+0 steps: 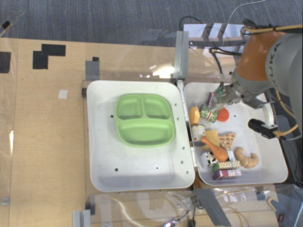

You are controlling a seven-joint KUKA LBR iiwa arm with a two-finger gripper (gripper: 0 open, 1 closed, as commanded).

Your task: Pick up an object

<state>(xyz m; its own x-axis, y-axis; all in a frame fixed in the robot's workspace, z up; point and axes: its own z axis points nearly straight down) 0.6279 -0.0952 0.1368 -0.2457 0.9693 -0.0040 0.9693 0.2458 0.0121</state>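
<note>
We see the claw (pixel 218 98) low over the far left part of the right bin (pixel 267 171), at the end of the grey arm (pixel 284 65) that reaches in from the right, and we cannot tell whether it is wide or narrow, nor whether it holds anything. Just near of it lies a green and white can (pixel 208 113) on its side, with a red round piece (pixel 222 114) touching the can on the right and an orange oblong piece (pixel 194 114) just to the left, close to the bin's left wall. Nearer to us we find a small pale jar (pixel 198 131), then a yellow wedge (pixel 212 137) and a tan waffle piece (pixel 227 140) side by side. An orange carrot-like piece (pixel 216 149) lies slantwise below the wedge. Right of it sits a brown croissant (pixel 247 158). At the near edge we make out a black and white piece (pixel 210 160) and a purple box (pixel 226 174) lying flat. Every loose object we could pick is thus in the right bin, gathered in its left half. The left bin (pixel 97 141) bears a green divided plate (pixel 144 119) near its middle, well apart from the claw.
</note>
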